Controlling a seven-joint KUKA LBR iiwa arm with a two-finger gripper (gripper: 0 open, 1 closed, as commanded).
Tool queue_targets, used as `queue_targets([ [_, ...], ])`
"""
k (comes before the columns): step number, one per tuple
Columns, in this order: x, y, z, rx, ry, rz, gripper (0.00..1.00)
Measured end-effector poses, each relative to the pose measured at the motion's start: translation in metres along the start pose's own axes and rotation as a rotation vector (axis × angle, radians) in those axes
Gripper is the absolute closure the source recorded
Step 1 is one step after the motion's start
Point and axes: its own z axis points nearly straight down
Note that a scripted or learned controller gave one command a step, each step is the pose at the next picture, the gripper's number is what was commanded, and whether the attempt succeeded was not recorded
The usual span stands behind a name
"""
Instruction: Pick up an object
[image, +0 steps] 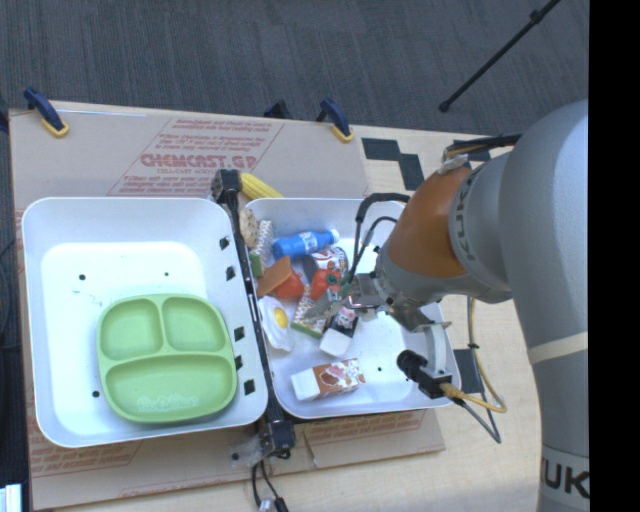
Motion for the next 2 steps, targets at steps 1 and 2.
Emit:
queue_targets([
  [1,0.0,0.001,-0.011,0.0,0.0,-0.002,1.0],
  [2,0.074,-0.04,-0.206,0.001,0.001,0.0,1.0],
])
